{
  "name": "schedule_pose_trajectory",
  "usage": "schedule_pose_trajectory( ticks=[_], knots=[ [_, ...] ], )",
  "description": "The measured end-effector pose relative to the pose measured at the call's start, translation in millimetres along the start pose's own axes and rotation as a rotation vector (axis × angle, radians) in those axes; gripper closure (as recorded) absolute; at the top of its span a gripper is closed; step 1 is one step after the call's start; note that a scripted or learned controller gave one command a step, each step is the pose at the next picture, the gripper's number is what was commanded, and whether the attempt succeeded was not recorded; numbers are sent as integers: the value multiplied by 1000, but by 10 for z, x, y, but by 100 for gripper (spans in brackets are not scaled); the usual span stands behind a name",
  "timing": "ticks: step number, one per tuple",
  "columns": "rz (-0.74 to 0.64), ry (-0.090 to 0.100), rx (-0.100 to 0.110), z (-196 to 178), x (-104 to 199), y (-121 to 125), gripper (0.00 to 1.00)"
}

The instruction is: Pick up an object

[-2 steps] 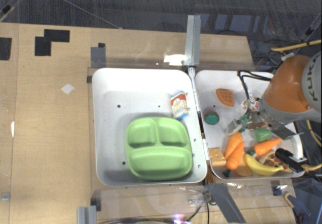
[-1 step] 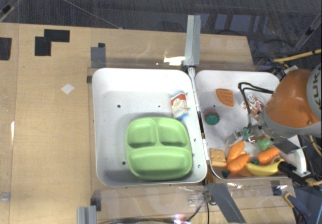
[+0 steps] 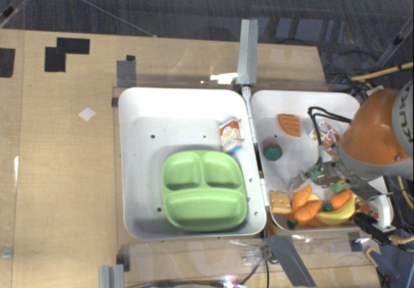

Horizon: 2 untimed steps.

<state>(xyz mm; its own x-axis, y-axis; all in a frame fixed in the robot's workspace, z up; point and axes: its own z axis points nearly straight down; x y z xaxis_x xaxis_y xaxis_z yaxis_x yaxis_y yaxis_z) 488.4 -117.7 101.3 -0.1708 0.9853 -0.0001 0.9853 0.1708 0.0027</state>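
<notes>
The right bin [image 3: 301,102] holds several toy foods. An orange chip-shaped piece [image 3: 290,125] lies near the back, and a small green and red ball [image 3: 273,151] sits by the left wall. At the front lie a tan cracker [image 3: 280,201], two orange carrots [image 3: 306,204], a yellow banana [image 3: 335,217] and another small carrot [image 3: 341,200]. A printed packet [image 3: 327,135] lies partly under the arm. My gripper [image 3: 315,178] hangs low over the front of this bin, just above the carrots. The arm's orange band [image 3: 375,132] hides what is beneath it.
The left bin [image 3: 139,125] holds a green divided plate [image 3: 204,189] and a small red and white carton [image 3: 230,135] near its right wall. A metal post [image 3: 247,54] stands behind the divider between the bins. Bare wooden bench [image 3: 58,170] spreads to the left.
</notes>
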Motion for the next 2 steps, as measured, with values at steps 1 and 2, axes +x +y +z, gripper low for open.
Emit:
schedule_pose_trajectory(
  ticks=[1,2],
  knots=[
    [-31,-7,-19,94,-75,838,0],
    [-22,-6,-14,108,-58,1362,0]
  ],
)
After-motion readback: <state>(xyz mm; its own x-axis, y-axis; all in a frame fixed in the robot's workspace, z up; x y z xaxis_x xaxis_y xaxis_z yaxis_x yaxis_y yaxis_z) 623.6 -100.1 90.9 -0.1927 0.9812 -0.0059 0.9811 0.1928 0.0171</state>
